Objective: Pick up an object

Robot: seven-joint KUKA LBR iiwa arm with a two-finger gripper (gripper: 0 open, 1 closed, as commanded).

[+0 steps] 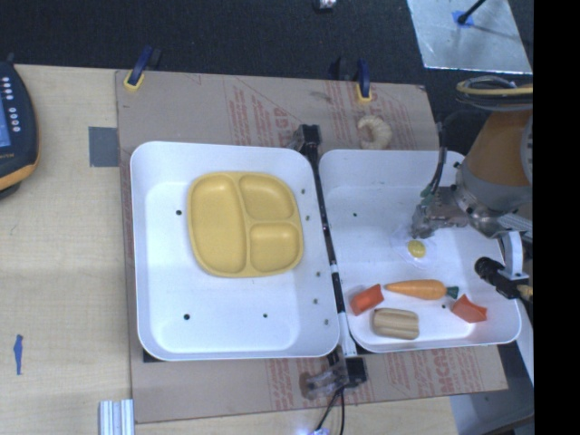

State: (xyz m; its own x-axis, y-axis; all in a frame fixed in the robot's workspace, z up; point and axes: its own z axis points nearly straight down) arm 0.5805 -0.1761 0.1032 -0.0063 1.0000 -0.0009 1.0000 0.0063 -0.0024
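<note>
Lying just below the tool [426,226] — small yellow piece [416,249].

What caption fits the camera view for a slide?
Gripper poised above a small yellow piece in the right bin; yellow tray in the left bin.

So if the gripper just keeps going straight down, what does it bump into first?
Probably the small yellow object lying just under the gripper in the right bin; depth is hard to judge, so it might touch bin floor beside it.

Yellow plate [245,223], white bins [154,243], orange carrot [417,289], two red pieces [367,299].
</note>
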